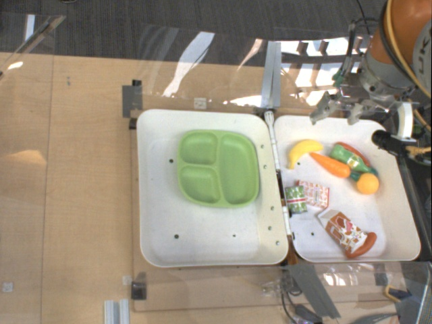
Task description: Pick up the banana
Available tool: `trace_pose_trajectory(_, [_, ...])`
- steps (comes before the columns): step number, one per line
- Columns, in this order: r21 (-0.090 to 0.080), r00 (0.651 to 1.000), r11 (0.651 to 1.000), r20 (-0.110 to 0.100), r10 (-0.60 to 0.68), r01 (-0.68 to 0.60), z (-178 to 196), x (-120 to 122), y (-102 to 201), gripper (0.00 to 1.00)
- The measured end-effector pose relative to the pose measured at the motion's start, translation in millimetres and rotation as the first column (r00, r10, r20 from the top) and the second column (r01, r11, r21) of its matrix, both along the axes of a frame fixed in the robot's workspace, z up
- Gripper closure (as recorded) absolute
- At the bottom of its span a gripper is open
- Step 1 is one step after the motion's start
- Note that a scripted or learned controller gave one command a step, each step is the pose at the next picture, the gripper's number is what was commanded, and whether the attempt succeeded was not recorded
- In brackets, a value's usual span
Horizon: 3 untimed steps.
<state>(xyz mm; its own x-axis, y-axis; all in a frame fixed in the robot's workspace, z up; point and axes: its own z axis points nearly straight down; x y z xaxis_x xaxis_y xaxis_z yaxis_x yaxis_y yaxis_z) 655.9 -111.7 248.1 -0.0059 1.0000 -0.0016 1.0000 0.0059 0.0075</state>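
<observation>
from my remote desk i count two white bins; the left bin (155, 241) holds one green divided plate (219, 167); the right bin (395, 238) holds one banana (304, 151) near its upper left, one carrot (331, 165) touching it, one orange (368, 183), two small cartons (307, 196); the gripper (341, 106) hovers above the far rim, its opening i cannot tell.

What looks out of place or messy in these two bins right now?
Nothing looks spilled or damaged. The banana, carrot and small packets lie jumbled in the right bin, while the green plate sits slightly askew in the left bin.
</observation>
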Motion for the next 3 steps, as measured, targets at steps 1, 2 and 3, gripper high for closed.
trace_pose_trajectory(1, [0.000, 1.000, 1.000, 0.001, 0.016, -0.016, -150, 14, -11, 0.00])
trace_pose_trajectory(2, [0.000, 1.000, 1.000, 0.006, 0.020, -0.020, -138, 16, -9, 1.00])
trace_pose_trajectory(3, [0.000, 0.990, 0.990, 0.001, 0.138, -0.138, -43, 15, 57, 1.00])
